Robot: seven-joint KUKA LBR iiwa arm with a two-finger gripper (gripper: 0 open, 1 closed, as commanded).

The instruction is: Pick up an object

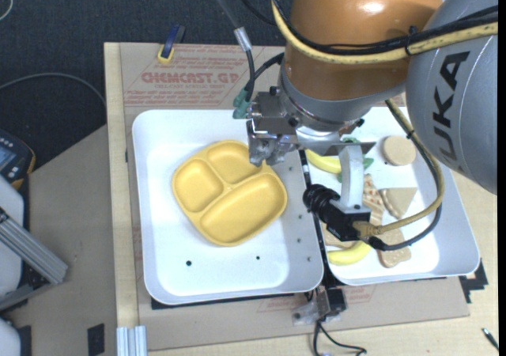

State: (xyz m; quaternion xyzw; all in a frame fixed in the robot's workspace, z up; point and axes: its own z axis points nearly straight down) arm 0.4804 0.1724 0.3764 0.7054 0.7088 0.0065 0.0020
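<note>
Nearest, at the front edge of the wooden bench (443, 311), a small black cable connector (328, 301) is seen below the seam between the two shallow white bins. In the left white bin (158, 251), a yellow plastic divided plate with three compartments (229, 192) is found lying flat, toward the bin's right side. In the right white bin (458, 248), a yellow plastic banana (352, 252) is seen at the near edge, with pale toy food pieces, a triangular wedge (398, 199) and a round disc (398, 150), farther back. Above the plate's far right edge, the hand (265, 149) of the grey and orange arm (356, 22) is positioned low, just beside the seam; whether it is wide or narrow cannot be told, and nothing is seen held in it. Farthest, a brown cardboard sheet with red lettering (190, 73) is seen behind the bins, bearing a small blue and yellow clip (168, 46).
</note>
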